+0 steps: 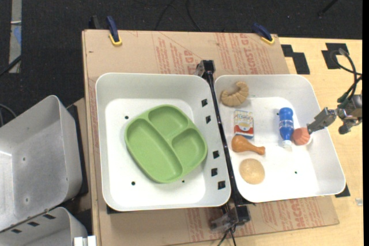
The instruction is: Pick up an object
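From my station I see the tool (320,121) reaching in at the right edge, low over the right rim of the right bin (323,176); its dark tip points down-left toward a small red-orange ball (301,136), and the two look to be touching or very nearly so. I cannot tell whether the tool's tips are apart or together, since they merge into one dark shape at this angle, and I see nothing clearly between them. The ball lies on the bin floor near the right wall, just beside the lower end of a blue bottle (285,123) that lies roughly lengthwise with its white cap toward the ball. Further left in the same bin I have a croissant-shaped pastry (235,93) near the top left corner, a small white and red carton (244,123) below it, an orange drumstick-shaped toy (248,146) lying below the carton, and a pale tan round piece (252,170) nearest the front. The left bin (115,187) holds a green divided plate (166,143), turned at a slant, well apart from the tool. Both bins sit side by side on the cardboard-covered desk (150,46).
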`<action>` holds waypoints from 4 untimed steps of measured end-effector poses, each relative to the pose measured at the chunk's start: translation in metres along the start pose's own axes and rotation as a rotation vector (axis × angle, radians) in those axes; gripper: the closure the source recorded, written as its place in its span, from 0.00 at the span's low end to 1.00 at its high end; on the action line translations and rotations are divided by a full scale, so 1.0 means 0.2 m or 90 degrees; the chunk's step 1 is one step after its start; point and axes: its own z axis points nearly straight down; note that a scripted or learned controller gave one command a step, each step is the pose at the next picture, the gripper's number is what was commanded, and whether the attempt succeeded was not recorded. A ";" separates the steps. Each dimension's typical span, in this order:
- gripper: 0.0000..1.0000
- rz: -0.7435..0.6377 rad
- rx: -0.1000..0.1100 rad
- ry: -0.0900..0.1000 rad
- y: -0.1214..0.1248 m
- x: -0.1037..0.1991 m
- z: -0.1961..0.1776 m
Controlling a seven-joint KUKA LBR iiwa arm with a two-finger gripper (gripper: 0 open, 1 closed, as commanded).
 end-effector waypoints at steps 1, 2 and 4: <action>0.00 -0.003 -0.006 -0.002 0.01 0.00 -0.03; 0.00 -0.001 -0.004 -0.001 0.00 0.05 0.26; 0.00 -0.001 -0.004 0.000 0.00 0.03 0.84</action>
